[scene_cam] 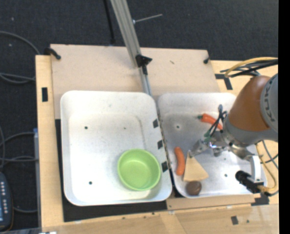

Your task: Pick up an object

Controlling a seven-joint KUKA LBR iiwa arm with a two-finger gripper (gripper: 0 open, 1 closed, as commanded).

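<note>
Currently the gripper (199,149) sits low in the right bin (183,111), just above the tan wedge (194,170); whether it is open or closed cannot be made out. An orange sausage-like piece (180,161) lies touching the wedge's left edge, a brown lump (193,187) just below it. Another orange piece (208,118) lies beside the arm (249,111). A green bowl (139,168) rests in the left bin (96,116).

On the desk (101,69), a green bowl (139,168) is seen in the left bin (86,116), while the tool (203,147) is poised above a tan wedge (195,170) in the right bin (183,113).
</note>
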